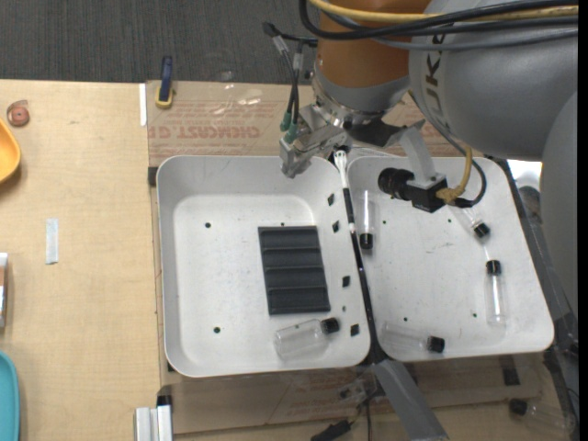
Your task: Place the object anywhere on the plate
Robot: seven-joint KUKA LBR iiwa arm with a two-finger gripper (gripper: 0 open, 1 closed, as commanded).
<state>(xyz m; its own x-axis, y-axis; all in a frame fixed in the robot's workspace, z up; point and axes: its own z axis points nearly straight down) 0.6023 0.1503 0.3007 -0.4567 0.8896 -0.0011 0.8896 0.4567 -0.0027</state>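
Left bin (184, 274) holds black plate (293, 269); jaws (296, 159) above rim, grip unclear

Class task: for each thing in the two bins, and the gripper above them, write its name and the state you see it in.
gripper: above the left bin's far edge, nothing seen between its fingers
black ridged plate: flat in the left bin, nothing on it
clear vial with black cap: on its side, beside the plate's near end
tube: lying in the right bin
tube at right: lying, capped
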